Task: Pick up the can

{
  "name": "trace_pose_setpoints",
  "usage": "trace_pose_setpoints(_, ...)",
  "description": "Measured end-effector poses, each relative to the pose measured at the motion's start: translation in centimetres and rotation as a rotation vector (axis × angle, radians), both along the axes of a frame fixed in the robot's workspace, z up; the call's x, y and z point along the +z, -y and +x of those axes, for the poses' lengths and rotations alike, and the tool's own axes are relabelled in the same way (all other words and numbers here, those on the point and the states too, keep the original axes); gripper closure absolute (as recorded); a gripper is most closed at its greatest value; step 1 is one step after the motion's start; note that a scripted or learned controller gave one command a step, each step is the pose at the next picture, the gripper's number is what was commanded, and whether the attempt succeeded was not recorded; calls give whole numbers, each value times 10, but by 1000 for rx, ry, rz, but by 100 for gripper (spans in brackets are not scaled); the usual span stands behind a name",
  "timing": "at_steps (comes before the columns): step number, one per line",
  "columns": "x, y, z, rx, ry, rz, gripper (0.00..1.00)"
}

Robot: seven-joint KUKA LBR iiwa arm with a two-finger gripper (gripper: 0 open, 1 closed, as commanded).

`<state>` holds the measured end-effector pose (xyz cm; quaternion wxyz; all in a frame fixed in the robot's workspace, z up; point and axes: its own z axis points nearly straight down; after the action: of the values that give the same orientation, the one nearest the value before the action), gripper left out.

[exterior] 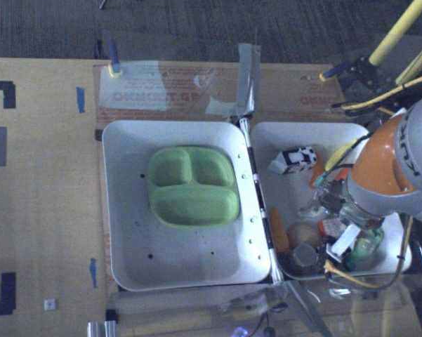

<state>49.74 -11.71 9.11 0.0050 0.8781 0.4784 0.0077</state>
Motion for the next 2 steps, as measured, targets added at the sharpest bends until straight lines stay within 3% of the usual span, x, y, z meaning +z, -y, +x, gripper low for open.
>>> trace_pose_setpoints(1,11,3,0,-3,2,-6,100)
trace_pose_setpoints(2,93,-59,65,-286,-21,3,100)
